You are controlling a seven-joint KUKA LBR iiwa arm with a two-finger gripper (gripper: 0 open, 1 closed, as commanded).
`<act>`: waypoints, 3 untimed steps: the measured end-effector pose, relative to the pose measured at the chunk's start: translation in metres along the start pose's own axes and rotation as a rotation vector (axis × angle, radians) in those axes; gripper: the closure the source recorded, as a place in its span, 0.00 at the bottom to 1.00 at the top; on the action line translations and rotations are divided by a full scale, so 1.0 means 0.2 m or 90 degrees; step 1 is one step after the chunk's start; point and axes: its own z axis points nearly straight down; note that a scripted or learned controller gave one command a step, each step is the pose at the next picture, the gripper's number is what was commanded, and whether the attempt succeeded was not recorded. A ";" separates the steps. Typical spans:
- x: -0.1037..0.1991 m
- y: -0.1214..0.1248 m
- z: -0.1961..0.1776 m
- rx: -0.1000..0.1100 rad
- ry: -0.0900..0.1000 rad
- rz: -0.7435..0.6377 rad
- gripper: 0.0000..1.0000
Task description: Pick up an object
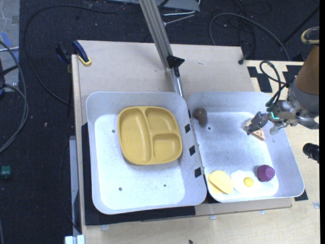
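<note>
Pincer [258, 126] low over right bin [228, 136], near far right wall, possibly touching small tan piece [259, 134]; finger state unclear. Purple object [265, 173], fried egg [245, 180], yellow piece [220, 182] along near edge.

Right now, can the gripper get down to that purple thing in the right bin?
Probably yes. The purple object sits in the open near the front of the right bin, with only the fried egg toy beside it. The gripper is farther back in that bin, and nothing stands between them.
</note>
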 end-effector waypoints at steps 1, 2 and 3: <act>0.00 0.00 0.00 -0.001 0.000 0.000 0.00; -0.02 -0.01 0.22 0.001 0.000 0.001 0.00; -0.02 0.03 0.46 0.001 0.000 0.001 0.00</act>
